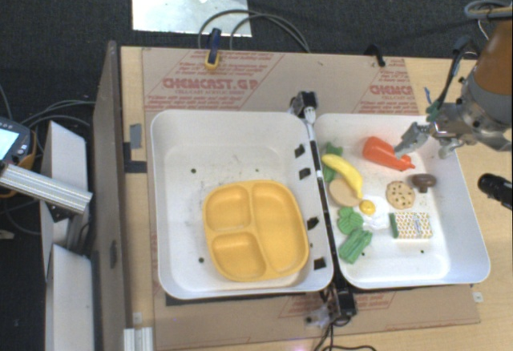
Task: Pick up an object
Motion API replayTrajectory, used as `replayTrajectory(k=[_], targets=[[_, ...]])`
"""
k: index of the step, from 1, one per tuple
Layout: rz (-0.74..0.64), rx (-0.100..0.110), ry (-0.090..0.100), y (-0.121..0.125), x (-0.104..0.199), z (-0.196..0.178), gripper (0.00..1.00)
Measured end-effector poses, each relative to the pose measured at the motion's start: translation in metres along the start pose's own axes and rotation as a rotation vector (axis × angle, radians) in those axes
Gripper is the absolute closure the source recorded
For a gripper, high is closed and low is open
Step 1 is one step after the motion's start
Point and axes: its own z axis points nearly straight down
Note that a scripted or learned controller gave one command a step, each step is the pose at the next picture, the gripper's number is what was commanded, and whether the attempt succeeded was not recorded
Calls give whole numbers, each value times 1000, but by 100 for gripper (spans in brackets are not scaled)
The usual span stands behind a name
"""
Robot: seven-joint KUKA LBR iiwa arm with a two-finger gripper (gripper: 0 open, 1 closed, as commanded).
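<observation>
Gripper (418, 135) hovers over right bin (469, 249), fingers apart, holding nothing, just beside orange carrot (380, 151). Banana (343, 171) and cookie (399, 195) lie nearby.

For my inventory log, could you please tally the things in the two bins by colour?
Yellow: 3, tray, banana, small yellow piece
Orange: 1, carrot
Green: 2, toy vegetables
Brown or tan: 3, cookie, mushroom, tan slice
Patterned white: 1, box
Total: 10

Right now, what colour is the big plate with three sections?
Yellow. The sectioned plate lies in the left bin, clear in the camera view.
</observation>
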Motion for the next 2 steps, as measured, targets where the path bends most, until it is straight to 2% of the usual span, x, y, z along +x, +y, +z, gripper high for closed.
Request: replayTrajectory(k=[1,2], targets=[[-4,7,3,35,32,95,0],[-2,4,1,20,52,178,0]])
